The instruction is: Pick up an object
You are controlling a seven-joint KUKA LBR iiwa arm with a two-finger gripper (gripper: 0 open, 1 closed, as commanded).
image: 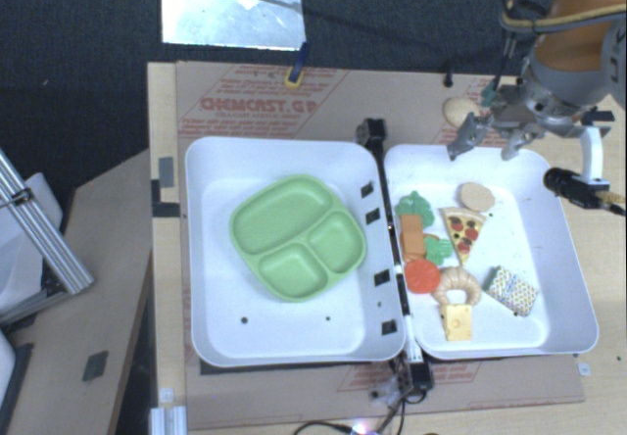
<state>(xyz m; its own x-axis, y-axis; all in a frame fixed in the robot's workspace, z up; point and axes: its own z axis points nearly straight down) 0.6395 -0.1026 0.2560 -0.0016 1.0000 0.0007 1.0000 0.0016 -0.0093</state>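
My gripper (pixel 487 140) hangs above the far edge of the right bin (pixel 563 227), fingers spread apart and open with nothing between them. Below it in the right bin lie several toy foods: a tan round cookie (pixel 477 196), a pizza slice (pixel 463 231), a green broccoli piece (pixel 414 205), an orange carrot block (pixel 412 236), a red tomato slice (pixel 423 275), a beige pretzel-like ring (pixel 458 285), a yellow cheese piece (pixel 458 321) and a patterned wrapped packet (pixel 513 290).
The left bin (pixel 211 325) holds a green divided plate (pixel 297 236). A black hinge strip (pixel 385 227) runs between the bins. A pale round object (pixel 458 112) lies on the cardboard behind the right bin.
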